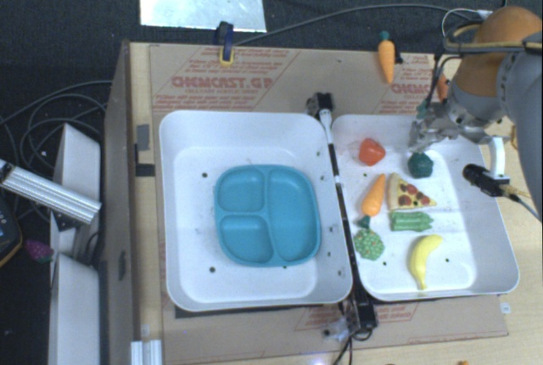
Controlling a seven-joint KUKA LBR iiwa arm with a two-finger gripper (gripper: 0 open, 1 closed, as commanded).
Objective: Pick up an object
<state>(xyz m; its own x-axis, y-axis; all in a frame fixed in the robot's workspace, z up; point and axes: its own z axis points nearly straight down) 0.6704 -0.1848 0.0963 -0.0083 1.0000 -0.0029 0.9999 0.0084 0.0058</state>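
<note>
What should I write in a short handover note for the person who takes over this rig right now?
Gripper: low over the right bin, just above the dark green toy; nothing seen held.
Right bin also has: red toy, carrot, pizza slice, green beans, broccoli, banana.
Left bin: blue divided plate.
A second carrot lies on the bench, outside the bins.
Done: nothing lifted.
Left: grasp and lift one object, probably the dark green toy.
</note>
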